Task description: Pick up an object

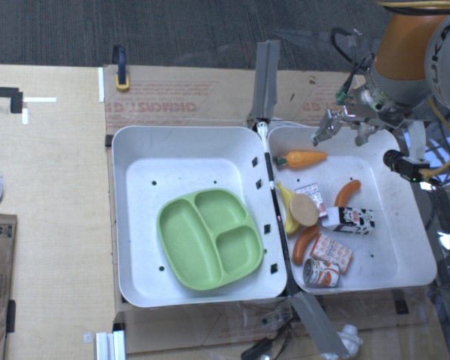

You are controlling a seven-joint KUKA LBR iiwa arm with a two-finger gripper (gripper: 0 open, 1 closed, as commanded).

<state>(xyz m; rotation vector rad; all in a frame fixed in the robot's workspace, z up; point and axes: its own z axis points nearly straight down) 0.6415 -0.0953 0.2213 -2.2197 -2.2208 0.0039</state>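
Note:
My gripper [340, 132] hangs over the far edge of the right bin [405, 261], its fingers spread apart with nothing between them. Just below and left of it lies an orange carrot [304, 157]. Further toward the front of that bin are a yellow banana [286, 205], a round tan piece [304, 210], a small red-and-white packet [309, 190], a red sausage [347, 192], a cow-patterned carton [352, 219], a second sausage [305, 244] and a red-labelled can [324, 265].
The left bin [135, 163] holds a green divided plate [210, 237]. A grey upright post [266, 81] stands behind the wall between the bins. Cables and a black fitting [405, 163] hang by the right bin's far right edge.

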